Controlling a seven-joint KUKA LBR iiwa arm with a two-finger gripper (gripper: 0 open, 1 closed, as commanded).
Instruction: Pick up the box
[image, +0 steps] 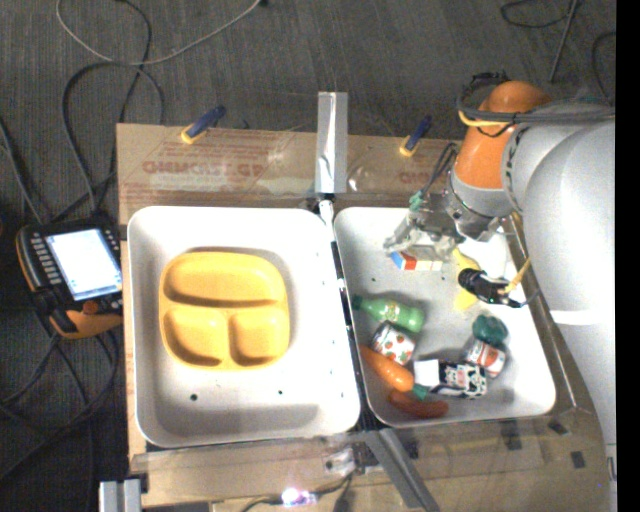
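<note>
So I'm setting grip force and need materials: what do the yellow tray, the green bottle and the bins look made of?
The yellow tray looks like moulded plastic, matte, with soft rounded compartments. The green bottle seems glossy plastic, judging by its highlights, though glass can't be ruled out. The bins look like smooth white plastic with a slight sheen on the rims.

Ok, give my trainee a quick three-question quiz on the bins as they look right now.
1. True or false: the yellow tray lies in the left-hand bin.
2. What is the gripper directly above? A) the green bottle B) the small white box C) the carrot
3. Fill in: the arm's band above the wrist is coloured ____.

Key: 1 true; 2 B; 3 orange.
</note>
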